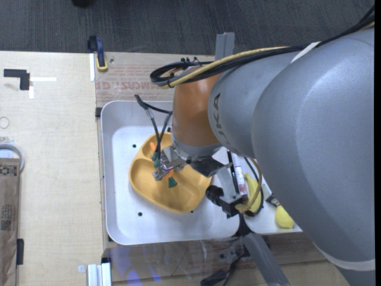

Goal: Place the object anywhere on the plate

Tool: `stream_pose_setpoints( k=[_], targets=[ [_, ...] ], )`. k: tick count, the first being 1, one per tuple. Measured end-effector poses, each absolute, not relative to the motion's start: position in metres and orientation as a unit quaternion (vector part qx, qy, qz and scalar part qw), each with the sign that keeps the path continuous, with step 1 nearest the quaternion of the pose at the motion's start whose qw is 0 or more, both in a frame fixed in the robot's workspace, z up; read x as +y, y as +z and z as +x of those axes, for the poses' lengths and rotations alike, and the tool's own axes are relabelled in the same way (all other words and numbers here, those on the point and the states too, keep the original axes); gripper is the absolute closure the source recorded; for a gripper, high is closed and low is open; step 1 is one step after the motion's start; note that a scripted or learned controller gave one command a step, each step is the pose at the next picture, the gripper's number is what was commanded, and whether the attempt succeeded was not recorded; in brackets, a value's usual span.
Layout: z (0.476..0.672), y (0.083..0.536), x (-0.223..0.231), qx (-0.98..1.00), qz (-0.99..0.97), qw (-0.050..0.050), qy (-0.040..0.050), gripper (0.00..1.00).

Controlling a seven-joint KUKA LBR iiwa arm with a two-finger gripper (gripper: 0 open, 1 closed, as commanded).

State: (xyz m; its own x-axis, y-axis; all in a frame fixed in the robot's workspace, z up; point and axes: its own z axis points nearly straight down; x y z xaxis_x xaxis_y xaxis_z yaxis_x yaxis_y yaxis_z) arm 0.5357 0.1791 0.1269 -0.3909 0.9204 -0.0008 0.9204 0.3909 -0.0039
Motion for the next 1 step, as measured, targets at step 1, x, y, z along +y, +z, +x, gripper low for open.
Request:
stream_pose_setpoints(
  k=[1],
  targets=[
    [0.5578, 0.1071, 0.2239, -0.803, -0.596, -0.006, -0.0096, 1.0]
  ],
)
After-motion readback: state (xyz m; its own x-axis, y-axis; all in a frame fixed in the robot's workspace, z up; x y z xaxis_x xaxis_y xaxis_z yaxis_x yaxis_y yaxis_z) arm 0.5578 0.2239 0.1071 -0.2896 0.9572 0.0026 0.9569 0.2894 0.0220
